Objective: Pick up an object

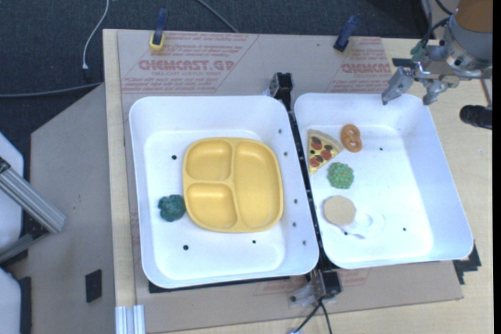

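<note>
Pretzel (351,138), small and brown, near far-left corner of right bin (407,242), beside pizza slice (321,150). Probably light, stiff, slightly slick; best pinched across outer loops. Hand (414,87) spread wide, empty, above bin's far rim.

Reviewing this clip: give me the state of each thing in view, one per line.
Gripper: open, holding nothing, above the right bin's far edge.
Yellow plate: flat in the left bin, compartments bare.
Dark broccoli: beside the plate, in the left bin.
Pizza slice, pretzel, green broccoli, tan cookie: lying loose in the right bin.
</note>
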Controlling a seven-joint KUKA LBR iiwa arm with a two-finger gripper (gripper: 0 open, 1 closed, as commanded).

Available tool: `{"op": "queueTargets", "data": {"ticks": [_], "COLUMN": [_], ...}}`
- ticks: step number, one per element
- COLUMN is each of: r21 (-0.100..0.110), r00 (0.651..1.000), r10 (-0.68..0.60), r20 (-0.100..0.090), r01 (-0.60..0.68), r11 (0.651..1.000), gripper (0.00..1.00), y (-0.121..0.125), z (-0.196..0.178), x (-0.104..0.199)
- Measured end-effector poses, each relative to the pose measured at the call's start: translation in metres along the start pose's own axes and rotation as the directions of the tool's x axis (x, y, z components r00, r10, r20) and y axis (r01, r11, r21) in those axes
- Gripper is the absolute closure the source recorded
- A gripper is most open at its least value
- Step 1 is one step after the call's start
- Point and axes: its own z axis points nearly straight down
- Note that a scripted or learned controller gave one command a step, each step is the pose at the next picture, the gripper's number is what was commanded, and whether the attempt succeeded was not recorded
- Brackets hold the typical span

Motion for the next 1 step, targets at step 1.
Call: {"op": "queueTargets", "data": {"ticks": [1], "r21": [0.005], "r00": [1.000], "r10": [-0.001], "r20": [-0.001], "r01": [0.001], "r11": [1.000], "gripper": [0.00], "y": [0.0021], "z": [0.0610], "x": [0.0020]}}
